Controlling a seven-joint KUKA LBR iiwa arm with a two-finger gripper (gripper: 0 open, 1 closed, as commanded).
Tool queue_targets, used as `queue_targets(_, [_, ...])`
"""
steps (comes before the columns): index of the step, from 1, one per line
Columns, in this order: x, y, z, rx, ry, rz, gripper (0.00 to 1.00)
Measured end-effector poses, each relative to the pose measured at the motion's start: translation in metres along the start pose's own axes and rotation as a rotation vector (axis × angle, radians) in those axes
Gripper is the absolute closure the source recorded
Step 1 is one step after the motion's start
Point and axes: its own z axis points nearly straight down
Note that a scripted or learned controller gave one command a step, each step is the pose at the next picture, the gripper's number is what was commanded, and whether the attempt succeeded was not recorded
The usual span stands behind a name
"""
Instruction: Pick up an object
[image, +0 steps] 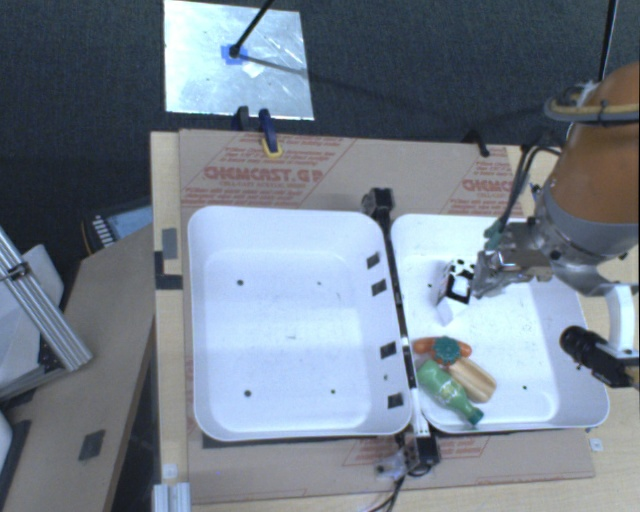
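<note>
Currently the gripper (455, 284) is held low over the right bin (570, 395), its fingers too indistinct to judge, so it should be centred above the green bottle (450, 391) near the front-left corner before descending.

Fixed above the bench (330, 165), looking down at a slant on both bins (290, 225), arm (590, 170) entering from the right.

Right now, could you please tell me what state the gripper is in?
Two-finger gripper: over the right white bin; open or shut cannot be told.
</note>
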Motion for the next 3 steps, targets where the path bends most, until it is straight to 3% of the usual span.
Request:
queue_targets(1, [0.053, 0.022, -0.093, -0.009, 0.002, -0.004, 1.0])
queue_targets(2, [0.108, 0.011, -0.138, -0.001, 0.003, -0.005, 1.0])
queue_targets(3, [0.131, 0.0, -0.132, 0.004, 0.001, -0.003, 1.0])
